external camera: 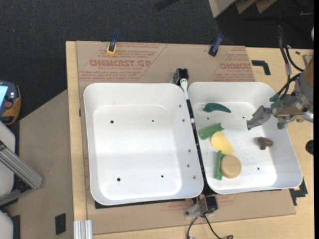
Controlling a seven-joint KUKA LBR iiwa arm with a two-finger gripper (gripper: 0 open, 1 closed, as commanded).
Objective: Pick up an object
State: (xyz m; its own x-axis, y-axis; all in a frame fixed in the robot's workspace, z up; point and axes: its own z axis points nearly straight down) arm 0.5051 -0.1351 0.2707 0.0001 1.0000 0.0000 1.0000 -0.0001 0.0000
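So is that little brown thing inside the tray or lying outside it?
Inside. The brown thing lies on the floor of the right-hand tray, within its rim, apart from the other pieces.

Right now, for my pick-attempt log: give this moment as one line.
gripper: open, above right bin, holding nothing | nearest: brown piece | yellow piece, tan disc untouched

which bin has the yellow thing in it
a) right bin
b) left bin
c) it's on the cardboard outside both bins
a: the yellow object lies in the right bin, just inside its left wall, with a light green piece above it and a round tan disc below it.
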